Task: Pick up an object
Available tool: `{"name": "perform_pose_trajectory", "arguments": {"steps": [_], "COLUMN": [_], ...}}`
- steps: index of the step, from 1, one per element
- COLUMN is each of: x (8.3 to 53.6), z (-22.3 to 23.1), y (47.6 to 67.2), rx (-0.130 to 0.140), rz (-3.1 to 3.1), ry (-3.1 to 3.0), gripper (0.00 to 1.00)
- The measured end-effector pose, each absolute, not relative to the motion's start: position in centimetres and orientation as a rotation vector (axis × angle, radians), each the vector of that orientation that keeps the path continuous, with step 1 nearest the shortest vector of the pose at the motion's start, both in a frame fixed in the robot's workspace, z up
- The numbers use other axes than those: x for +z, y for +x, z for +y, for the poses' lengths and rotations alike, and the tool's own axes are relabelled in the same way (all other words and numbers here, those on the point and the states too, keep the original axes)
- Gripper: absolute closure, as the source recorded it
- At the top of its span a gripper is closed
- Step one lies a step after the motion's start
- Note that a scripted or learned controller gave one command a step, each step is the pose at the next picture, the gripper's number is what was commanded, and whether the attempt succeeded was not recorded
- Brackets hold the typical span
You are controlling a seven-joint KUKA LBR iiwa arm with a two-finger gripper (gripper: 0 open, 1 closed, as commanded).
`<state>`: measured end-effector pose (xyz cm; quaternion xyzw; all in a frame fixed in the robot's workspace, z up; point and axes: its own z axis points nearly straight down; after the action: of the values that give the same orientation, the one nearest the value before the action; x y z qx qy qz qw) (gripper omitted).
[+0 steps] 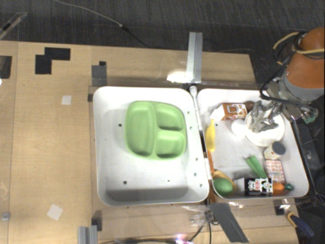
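Note:
My gripper hangs over the back right part of the right bin, just above a white dish. Its silver fingers stand open, and I see nothing held between them. Around it lie a brown packet, a small grey round piece, a green stick-shaped item, a yellow banana along the left wall, a green ball-shaped fruit, a black box with a cow print and a pink card.
The left bin holds a green divided plate. A metal post stands behind the wall between the bins. The grey arm with its orange band comes in from the right above the right bin's back corner.

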<state>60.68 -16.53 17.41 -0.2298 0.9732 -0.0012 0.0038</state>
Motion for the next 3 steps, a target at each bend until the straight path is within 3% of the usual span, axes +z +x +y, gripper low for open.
{"name": "perform_pose_trajectory", "arguments": {"steps": [1,2,3], "x": [19.5,22.1,18.4], "z": [-16.3,-20.6,-15.4], "y": [66.1,67.0,67.1], "rx": [-0.006,-0.01,-0.005], "rz": [2.995,2.929,2.839], "ry": [-0.909,-1.1,-1.323], "gripper": [1.0,1.0,1.0]}}
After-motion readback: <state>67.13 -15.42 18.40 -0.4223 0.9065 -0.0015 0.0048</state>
